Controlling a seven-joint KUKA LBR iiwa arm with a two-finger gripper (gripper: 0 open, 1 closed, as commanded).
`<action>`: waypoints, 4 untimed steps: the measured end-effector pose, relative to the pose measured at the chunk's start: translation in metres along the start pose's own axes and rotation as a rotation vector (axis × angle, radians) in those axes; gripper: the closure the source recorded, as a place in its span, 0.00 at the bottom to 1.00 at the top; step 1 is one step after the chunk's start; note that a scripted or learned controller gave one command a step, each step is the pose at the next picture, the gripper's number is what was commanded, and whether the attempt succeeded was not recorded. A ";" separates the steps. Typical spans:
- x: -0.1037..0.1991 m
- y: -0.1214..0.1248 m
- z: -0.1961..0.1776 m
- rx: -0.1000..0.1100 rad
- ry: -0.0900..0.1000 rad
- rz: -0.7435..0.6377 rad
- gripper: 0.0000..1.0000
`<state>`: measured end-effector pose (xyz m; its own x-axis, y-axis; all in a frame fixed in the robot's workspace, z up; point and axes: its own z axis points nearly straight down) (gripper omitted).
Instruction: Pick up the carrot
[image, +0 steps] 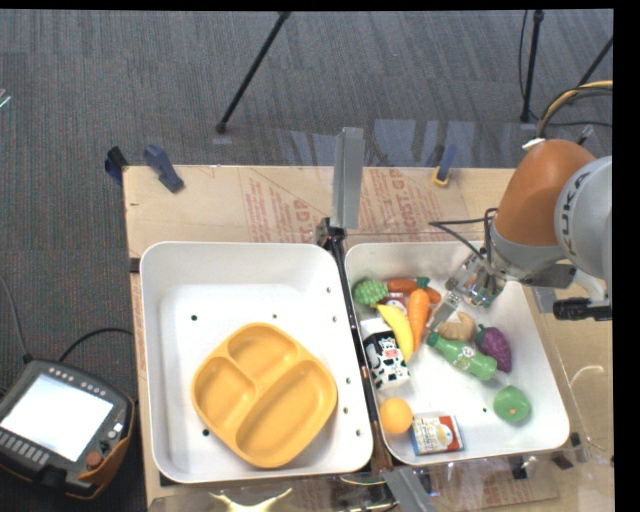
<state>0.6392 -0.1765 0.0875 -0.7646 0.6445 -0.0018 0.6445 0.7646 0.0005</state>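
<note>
Your end effector hovered beside the carrot in the right bin, positioned for approach; its opening I cannot tell.

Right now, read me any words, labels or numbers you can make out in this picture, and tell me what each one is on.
"KUKA", partly visible, on the grey arm.
Red mirrored print on the bench: cannot be read.
Milk carton: a cow picture, no legible words.
Small box: label too small to read.
Green bottle: label too blurred to read.
Pendant: screen blank white, nothing to read.
</note>
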 end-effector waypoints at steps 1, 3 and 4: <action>0.051 0.027 -0.001 -0.001 0.001 -0.012 0.00; 0.051 0.028 -0.011 0.000 -0.001 -0.017 0.00; 0.069 0.046 -0.004 0.011 -0.014 0.137 0.00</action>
<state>0.6162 -0.0965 0.0915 -0.6695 0.7426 -0.0160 0.7428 0.6694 -0.0093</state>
